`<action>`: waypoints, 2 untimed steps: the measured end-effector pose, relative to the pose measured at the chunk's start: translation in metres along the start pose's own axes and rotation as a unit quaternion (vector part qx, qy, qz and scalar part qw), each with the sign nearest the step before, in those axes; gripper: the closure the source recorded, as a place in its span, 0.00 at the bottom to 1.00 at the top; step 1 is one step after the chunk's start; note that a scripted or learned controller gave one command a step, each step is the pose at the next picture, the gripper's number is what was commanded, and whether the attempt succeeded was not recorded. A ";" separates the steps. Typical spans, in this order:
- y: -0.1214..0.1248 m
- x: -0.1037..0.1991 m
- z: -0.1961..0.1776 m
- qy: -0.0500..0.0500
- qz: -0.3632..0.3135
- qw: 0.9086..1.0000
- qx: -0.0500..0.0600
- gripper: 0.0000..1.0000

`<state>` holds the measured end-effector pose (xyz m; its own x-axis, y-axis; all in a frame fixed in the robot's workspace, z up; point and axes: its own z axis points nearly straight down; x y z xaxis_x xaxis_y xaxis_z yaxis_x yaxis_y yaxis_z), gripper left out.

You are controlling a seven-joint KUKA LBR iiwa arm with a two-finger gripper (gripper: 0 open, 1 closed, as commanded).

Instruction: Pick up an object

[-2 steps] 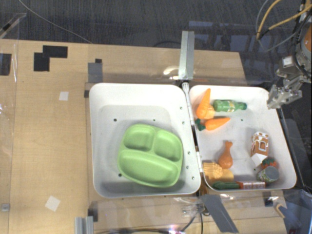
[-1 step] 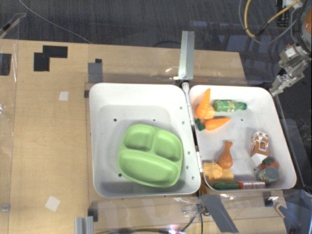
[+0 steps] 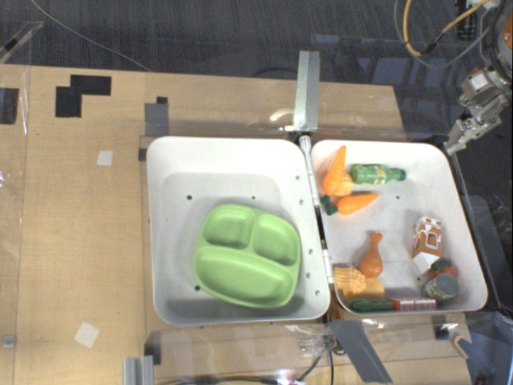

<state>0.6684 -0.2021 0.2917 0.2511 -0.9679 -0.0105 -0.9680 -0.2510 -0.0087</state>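
Up at the far right, beyond the bins' corner, the tool (image 3: 467, 131) hung over the dark floor beside the counter (image 3: 72, 239), touching nothing; whether it stood wide or narrow could not be told from this slant. Going left to right, the pale wooden counter carried black patches near its back-left corner, then the left bin (image 3: 172, 215), where a green divided plate (image 3: 248, 255) lay slightly tilted in the front half, alone. A metal post (image 3: 307, 87) rose at the seam where the two bins met. The right bin (image 3: 461, 215) held the small things open to picking: two orange carrots (image 3: 343, 189) near the back-left, one nearly upright, the other lying across below it, with a green bottle (image 3: 377, 174) lying on its side just beside them. Farther forward lay a brown drumstick-like piece (image 3: 371, 255), a yellow corn piece (image 3: 347, 278) near the front-left corner, and a dark green item with a red one along the front wall (image 3: 391, 303). Toward the right stood a brown-and-white packet (image 3: 427, 237), with a dark round jar (image 3: 443, 285) just in front of it.
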 end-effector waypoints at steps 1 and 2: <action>-0.002 -0.001 -0.008 -0.003 0.002 1.000 0.001 1.00; 0.089 -0.033 -0.003 0.004 0.157 0.988 -0.003 1.00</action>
<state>0.5738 -0.1930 0.2942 -0.0609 -0.9981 -0.0036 -0.9981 0.0609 -0.0013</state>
